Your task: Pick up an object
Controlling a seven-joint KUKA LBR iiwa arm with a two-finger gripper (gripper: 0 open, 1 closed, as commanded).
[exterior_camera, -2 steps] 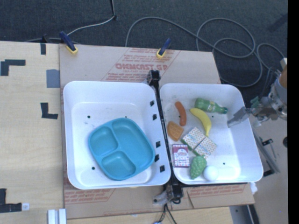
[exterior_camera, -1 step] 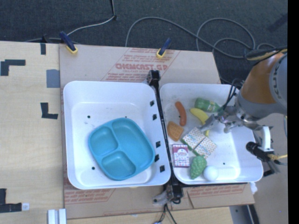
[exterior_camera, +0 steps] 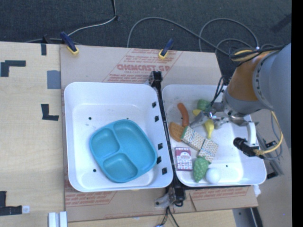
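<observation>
The right bin (exterior_camera: pixel 236 174) holds several small objects. My gripper (exterior_camera: pixel 204 118) is down in it, reaching in from the right among a yellow piece (exterior_camera: pixel 209 127), a green piece (exterior_camera: pixel 203 104) and a small yellow bit (exterior_camera: pixel 196 112). Left of it lies a red-orange sausage shape (exterior_camera: pixel 183 113) and an orange-brown piece (exterior_camera: pixel 175 132). Two speckled crackers (exterior_camera: pixel 192 137) (exterior_camera: pixel 208 148) lie just below the gripper. Toward the front are a red box (exterior_camera: pixel 183 158), a bumpy green object (exterior_camera: pixel 200 168) and a white ball (exterior_camera: pixel 213 175).
The left bin (exterior_camera: pixel 80 103) holds a blue divided plate (exterior_camera: pixel 122 150). A black divider (exterior_camera: pixel 161 126) runs between the bins. The grey arm with its orange band (exterior_camera: pixel 244 82) hangs over the right bin's right side, with cables (exterior_camera: pixel 258 148) beside it.
</observation>
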